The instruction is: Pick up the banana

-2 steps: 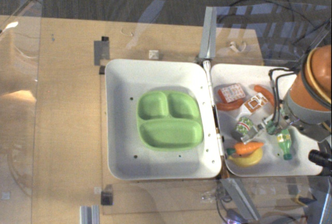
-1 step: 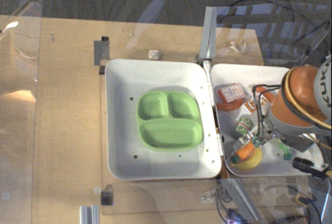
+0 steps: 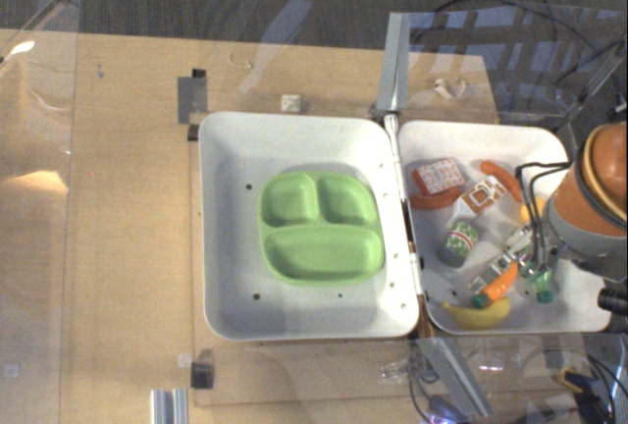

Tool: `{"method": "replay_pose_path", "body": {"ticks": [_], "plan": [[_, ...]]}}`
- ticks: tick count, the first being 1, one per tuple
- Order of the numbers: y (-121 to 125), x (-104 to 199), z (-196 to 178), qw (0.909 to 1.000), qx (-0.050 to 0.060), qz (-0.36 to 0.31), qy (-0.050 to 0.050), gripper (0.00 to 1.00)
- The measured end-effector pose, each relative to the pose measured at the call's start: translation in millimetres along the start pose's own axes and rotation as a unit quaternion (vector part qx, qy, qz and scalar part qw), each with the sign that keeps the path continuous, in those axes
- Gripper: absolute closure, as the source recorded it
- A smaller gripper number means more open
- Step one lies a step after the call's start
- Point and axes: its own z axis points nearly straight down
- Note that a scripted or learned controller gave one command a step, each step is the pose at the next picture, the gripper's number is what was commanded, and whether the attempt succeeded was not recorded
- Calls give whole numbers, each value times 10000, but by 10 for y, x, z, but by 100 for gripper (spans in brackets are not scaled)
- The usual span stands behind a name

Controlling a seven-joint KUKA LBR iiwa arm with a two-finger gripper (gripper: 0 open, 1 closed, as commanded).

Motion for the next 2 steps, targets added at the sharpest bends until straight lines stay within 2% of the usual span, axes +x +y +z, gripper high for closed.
{"method": "replay_pose_path", "body": {"ticks": [1, 2], "plan": [[214, 274, -1311, 9975, 42, -699, 54, 0], [593, 716, -494, 9908, 14, -1354, 38, 0]]}}
